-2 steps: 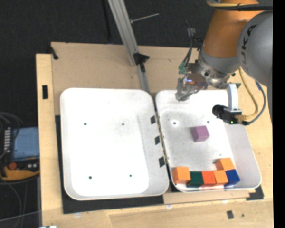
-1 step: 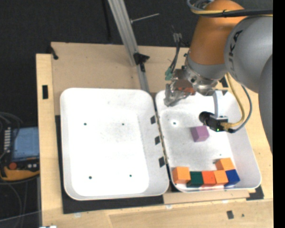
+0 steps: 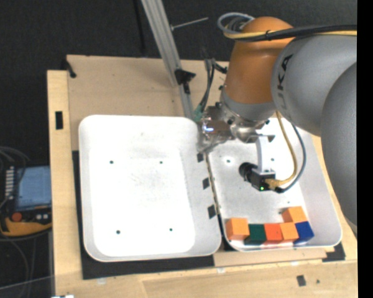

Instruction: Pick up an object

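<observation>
Several small blocks lie in a row along the front wall of the right bin: an orange block, a green block, a red-orange block, another orange block and a blue block. My gripper hangs below the orange wrist band at the bin's back left corner, close to the divide between the bins. It is well behind the blocks and apart from them. I see nothing held in it.
The left bin lies beside the right one. A slanted aluminium pole rises behind the bins. The grey arm covers the right bin's back right part. A blue device with cables sits off the bench at left.
</observation>
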Motion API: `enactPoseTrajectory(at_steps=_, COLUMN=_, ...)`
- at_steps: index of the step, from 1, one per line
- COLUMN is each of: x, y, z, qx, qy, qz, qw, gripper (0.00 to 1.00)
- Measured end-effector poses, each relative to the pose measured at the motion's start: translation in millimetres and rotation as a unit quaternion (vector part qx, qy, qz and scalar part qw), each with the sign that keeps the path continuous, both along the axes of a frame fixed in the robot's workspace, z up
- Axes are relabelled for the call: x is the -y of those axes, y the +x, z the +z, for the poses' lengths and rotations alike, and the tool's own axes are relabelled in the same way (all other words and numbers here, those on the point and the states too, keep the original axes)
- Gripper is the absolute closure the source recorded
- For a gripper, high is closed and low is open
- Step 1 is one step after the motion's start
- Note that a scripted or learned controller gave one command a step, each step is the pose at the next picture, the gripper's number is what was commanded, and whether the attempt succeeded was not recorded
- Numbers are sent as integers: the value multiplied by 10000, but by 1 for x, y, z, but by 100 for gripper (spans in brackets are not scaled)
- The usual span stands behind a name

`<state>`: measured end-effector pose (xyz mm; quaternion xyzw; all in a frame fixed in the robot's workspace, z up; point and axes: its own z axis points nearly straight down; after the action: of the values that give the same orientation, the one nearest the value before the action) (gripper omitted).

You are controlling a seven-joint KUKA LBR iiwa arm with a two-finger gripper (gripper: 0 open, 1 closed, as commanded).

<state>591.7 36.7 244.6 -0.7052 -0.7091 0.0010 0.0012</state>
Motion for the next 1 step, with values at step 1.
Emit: enactPoseTrajectory(at_steps=1, x=-43, y=-27, z=-12, qx=2, qy=-2, qz=-1, qw=10000, gripper=100)
